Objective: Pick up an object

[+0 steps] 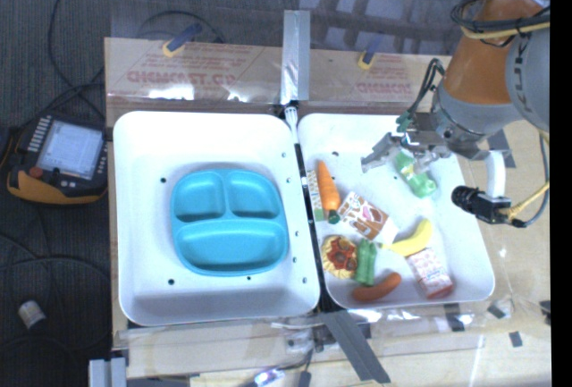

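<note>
My gripper hangs over the back of the right bin, and its two grey fingers are spread apart, so it is open. A small green bottle-shaped toy lies directly under it, close to the right finger, and I cannot tell whether they touch. Nothing is clamped between the fingers. Further forward in the same bin lie an orange carrot, a patterned carton, a yellow banana, a round pizza-like piece, a green vegetable, a red sausage and a pink carton.
The left bin holds a blue divided plate. A ridge separates the two bins. A teach pendant lies on the floor at the left. The arm's orange band stands above the right bin's back corner.
</note>
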`<state>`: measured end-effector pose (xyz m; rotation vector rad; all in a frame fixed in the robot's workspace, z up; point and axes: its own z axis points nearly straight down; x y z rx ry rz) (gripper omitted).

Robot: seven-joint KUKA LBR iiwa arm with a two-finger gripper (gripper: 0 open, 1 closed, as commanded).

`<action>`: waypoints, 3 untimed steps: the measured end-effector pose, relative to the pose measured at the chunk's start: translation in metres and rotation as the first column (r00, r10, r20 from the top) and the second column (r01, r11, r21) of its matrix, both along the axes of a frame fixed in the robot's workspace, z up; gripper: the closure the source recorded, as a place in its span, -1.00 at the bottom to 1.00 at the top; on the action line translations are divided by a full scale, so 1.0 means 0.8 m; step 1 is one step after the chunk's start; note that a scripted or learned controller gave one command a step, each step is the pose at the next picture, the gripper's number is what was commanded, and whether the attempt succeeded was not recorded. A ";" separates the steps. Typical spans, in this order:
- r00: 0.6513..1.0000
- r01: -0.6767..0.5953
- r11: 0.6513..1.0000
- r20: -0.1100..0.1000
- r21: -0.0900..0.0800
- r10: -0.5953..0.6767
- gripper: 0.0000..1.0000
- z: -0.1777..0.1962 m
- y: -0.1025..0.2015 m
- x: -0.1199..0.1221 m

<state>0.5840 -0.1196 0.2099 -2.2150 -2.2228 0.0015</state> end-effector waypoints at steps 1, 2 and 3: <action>0.997 -0.077 0.997 0.000 0.000 0.077 -1.00 -0.091 0.024 -0.047; 1.000 -0.005 1.000 0.020 -0.008 0.005 -1.00 -0.145 0.024 -0.060; 1.000 -0.004 1.000 0.021 -0.006 0.004 1.00 -0.134 0.025 -0.059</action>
